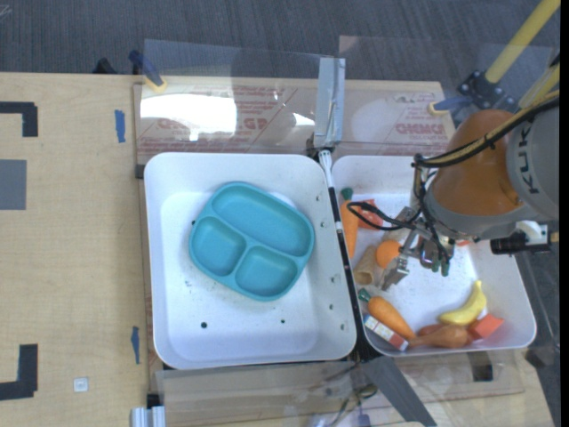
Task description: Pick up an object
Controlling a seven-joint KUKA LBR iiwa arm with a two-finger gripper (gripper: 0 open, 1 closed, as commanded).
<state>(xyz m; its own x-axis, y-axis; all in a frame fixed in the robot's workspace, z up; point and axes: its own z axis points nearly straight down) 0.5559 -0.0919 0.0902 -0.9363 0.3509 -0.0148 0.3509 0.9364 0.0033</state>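
The right bin (511, 278) holds several toy foods. An orange ball (386, 253) lies near the middle left, with a carrot (389, 317) below it. A yellow banana (468, 305) and a brown potato-like piece (442, 334) lie at the front right. My gripper (420, 258) hangs low over the bin, just right of the orange ball, below the orange wrist band (476, 172). Nothing shows as held in it.
The left bin (169, 238) bears a teal divided plate (252, 240). A long orange piece (349, 229) lies along the divider between the bins. A red-orange piece (487, 326) sits in the right bin's front corner. Clear panels stand behind both bins.
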